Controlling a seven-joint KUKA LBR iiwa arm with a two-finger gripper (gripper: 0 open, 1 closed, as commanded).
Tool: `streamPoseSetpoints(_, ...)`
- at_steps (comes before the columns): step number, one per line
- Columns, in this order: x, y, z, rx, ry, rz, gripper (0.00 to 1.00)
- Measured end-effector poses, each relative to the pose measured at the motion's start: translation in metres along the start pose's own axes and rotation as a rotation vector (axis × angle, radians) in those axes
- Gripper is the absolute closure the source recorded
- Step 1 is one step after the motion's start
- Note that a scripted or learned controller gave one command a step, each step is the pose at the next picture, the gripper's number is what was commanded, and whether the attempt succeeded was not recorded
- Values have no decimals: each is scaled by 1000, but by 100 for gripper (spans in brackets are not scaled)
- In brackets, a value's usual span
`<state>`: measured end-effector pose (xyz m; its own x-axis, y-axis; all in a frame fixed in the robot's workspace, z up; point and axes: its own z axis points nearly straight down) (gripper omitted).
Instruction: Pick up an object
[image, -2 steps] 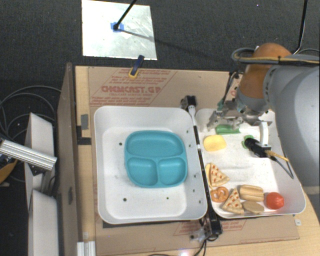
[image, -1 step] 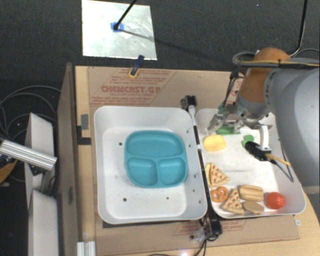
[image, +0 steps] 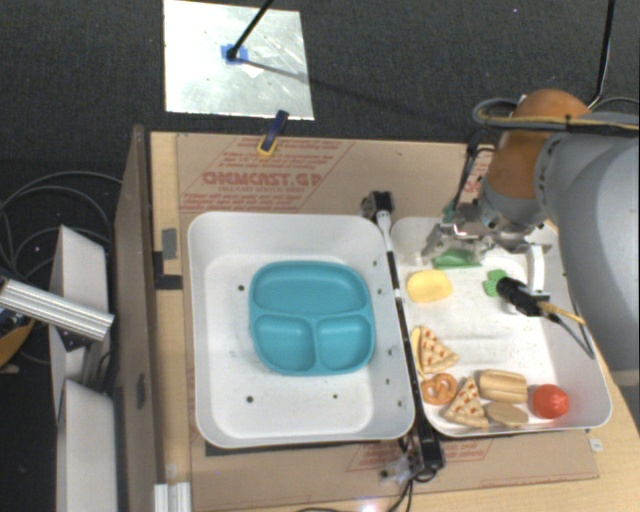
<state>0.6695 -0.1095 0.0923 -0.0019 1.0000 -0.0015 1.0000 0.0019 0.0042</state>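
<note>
Cables (image: 38, 215) loop over the dark floor at the far left, beside a pale box with a metal bar (image: 55, 308) lying across it. A shiny sheet (image: 238, 58) lies on the floor beyond the bench. On the bench a cardboard sheet (image: 262, 170) sits under both bins. The left bin (image: 215, 400) holds a teal divided plate (image: 311, 318), lying flat near its middle. The right bin (image: 580, 372) holds all the toy food that could be picked. A yellow lemon-like piece (image: 429, 287) sits near the wall shared with the left bin. A green piece (image: 456, 258) lies just behind it at the far end. Toward the near end are two pizza slices (image: 433, 350) (image: 466, 403) with a pretzel (image: 438, 387) between them. To their right are a bread roll (image: 502, 383), a flatter brown piece (image: 506, 412) just in front of it, and a red tomato (image: 549, 401). A second small green piece (image: 494, 283) lies right of the lemon. The gripper (image: 462, 238) hangs low over the far end of the right bin, directly above the first green piece. Whether it is open or closed cannot be told, nor whether it touches that piece. The grey arm (image: 590, 200) fills the right side.
</note>
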Motion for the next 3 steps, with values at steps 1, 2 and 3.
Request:
streamPoseSetpoints(1,0,1,-11,-3,-2,-5,100)
streamPoseSetpoints(2,0,1,-11,-2,-2,-6,0)
streamPoseSetpoints(3,25,0,7,1,-1,-4,0)
